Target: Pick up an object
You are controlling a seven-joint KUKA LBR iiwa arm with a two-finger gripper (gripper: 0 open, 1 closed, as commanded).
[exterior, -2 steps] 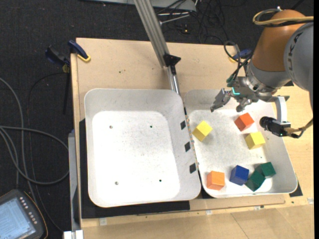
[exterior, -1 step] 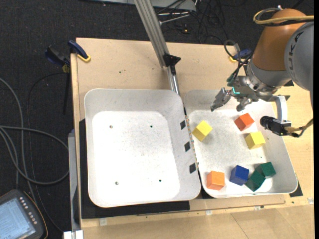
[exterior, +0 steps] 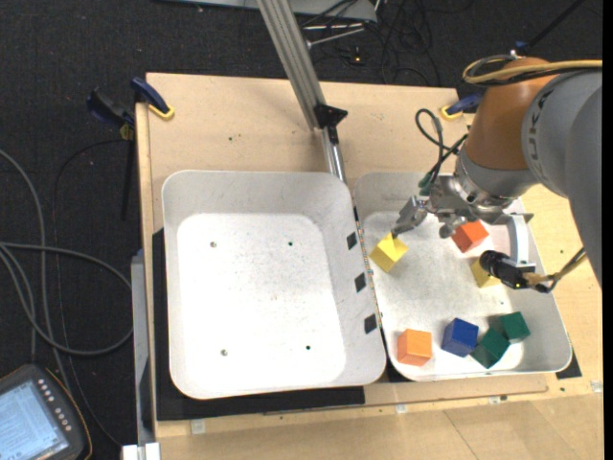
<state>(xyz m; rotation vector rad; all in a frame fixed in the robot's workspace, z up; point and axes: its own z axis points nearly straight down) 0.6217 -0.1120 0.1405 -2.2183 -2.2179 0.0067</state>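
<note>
Single fixed camera above bench (exterior: 239,103), angled down on both bins (exterior: 182,257); arm (exterior: 536,123) enters right.

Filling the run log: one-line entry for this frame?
arm: over right bin | hand: above the bin floor, nothing seen between fingers | nearest: yellow block, orange-red block | pick: not yet done

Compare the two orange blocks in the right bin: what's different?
Place: the orange block near the hand sits toward the far side of the right bin; the front orange block lies near the close rim. Neighbours: the far one is right beside the hand; the front one stands apart, left of the blue block. Shade: the far one looks redder. Both are small cubes of similar size.
</note>
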